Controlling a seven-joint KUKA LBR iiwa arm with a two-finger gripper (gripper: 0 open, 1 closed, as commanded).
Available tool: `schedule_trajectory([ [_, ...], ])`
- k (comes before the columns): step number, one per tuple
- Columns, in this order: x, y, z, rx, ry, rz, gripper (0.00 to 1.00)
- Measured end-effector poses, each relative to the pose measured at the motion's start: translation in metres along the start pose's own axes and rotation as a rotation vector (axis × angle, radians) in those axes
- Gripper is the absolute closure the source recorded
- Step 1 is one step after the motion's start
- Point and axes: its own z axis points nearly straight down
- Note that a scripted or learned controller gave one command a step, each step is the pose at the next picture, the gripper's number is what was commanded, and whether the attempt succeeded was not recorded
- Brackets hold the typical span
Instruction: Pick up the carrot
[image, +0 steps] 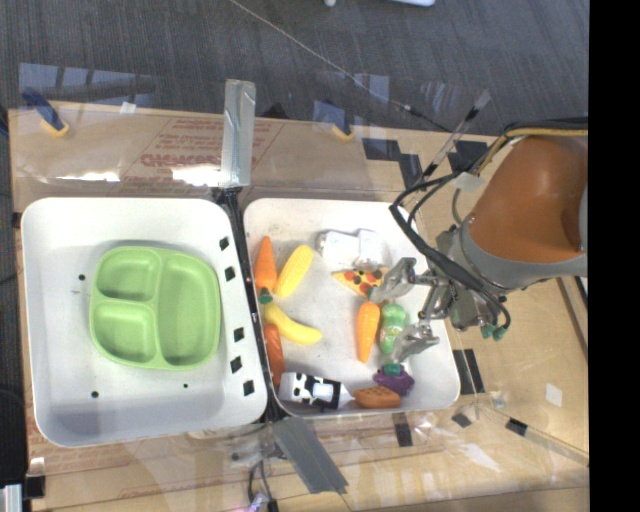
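Two bins sit side by side on the table, and the right bin (440, 385) holds the clutter. Nearest the camera along its front wall lie a black-and-white toy cow (308, 391), a brown piece (378, 397) and a purple grape-like toy (394, 378). Just behind these, the gripper (408, 305) hangs low over the bin's right side with its jaws spread wide and nothing between them; a green toy (393, 322) lies in the gap beneath. The carrot (367, 330) lies just beside the jaws on their left, upright in view, not enclosed. By my reading this is the approach step, and the grasp is not yet made: the next move calls for a short shift left to straddle the carrot before closing. Farther back lie a banana (291, 326), a yellow corn-like piece (294, 271), a second orange carrot-like toy (264, 266) by the left wall, a pizza slice (358, 280) and a white object (345, 243). The left bin (50, 300) carries a green divided plate (156, 307).
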Motion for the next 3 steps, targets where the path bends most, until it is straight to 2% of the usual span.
schedule_trajectory([
  [1,-0.024,-0.006,0.155,0.001,-0.004,0.026,0.00],
  [2,-0.025,-0.003,0.145,0.000,-0.004,0.017,1.00],
  [3,-0.098,-0.021,0.113,0.000,-0.006,0.151,1.00],
])
